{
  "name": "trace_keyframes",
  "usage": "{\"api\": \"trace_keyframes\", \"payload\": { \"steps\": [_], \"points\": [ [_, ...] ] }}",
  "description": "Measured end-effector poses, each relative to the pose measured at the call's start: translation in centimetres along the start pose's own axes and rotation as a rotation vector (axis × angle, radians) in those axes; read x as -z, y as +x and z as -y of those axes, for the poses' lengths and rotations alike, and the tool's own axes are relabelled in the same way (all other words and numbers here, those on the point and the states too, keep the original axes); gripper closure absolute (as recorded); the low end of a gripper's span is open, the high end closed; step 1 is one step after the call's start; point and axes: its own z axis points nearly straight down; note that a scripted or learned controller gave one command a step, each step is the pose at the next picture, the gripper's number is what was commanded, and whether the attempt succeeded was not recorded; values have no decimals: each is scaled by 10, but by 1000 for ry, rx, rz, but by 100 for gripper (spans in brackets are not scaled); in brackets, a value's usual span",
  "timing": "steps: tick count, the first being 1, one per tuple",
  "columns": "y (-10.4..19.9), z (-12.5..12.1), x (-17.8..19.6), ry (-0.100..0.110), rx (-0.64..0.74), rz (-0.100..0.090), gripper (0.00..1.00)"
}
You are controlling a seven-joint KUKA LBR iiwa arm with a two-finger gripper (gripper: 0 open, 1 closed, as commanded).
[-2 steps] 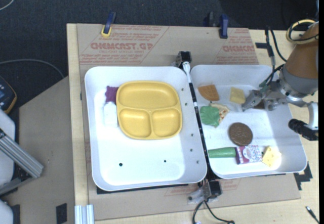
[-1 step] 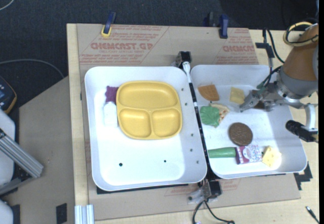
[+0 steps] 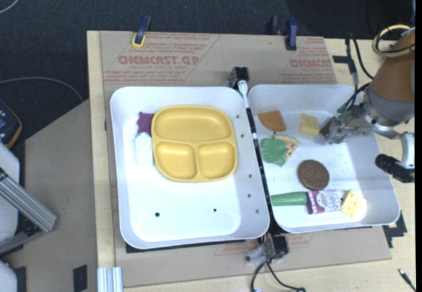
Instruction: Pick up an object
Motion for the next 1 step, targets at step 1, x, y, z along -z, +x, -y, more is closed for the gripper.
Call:
{"api": "trace_keyframes", "payload": {
  "steps": [1],
  "points": [
    [4,5,61,-7,1,4,100]
  ]
}}
